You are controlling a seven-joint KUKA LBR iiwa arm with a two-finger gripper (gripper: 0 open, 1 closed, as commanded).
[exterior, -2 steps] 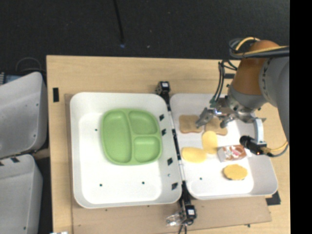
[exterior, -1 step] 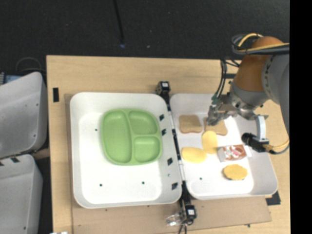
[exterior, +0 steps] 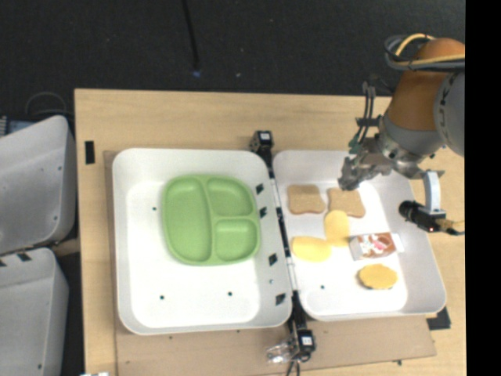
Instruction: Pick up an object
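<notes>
From above, the left bin (exterior: 141, 304) carries a green divided plate (exterior: 210, 218), and the right bin (exterior: 415, 288) is where the pickings are: two toast slices, one (exterior: 305, 200) near the divider and one (exterior: 347, 203) just right of it, a pale yellow piece (exterior: 337, 225) below that, a second yellow piece (exterior: 311, 248) lower left, a small red-and-white packet (exterior: 373, 245), and a round orange-yellow piece (exterior: 377, 276) nearest the front. The arm (exterior: 419, 100) reaches in from the right with the gripper (exterior: 350, 180) low over the top edge of the right-hand toast slice, and whether that claw is spread or pinched I cannot tell from here.
</notes>
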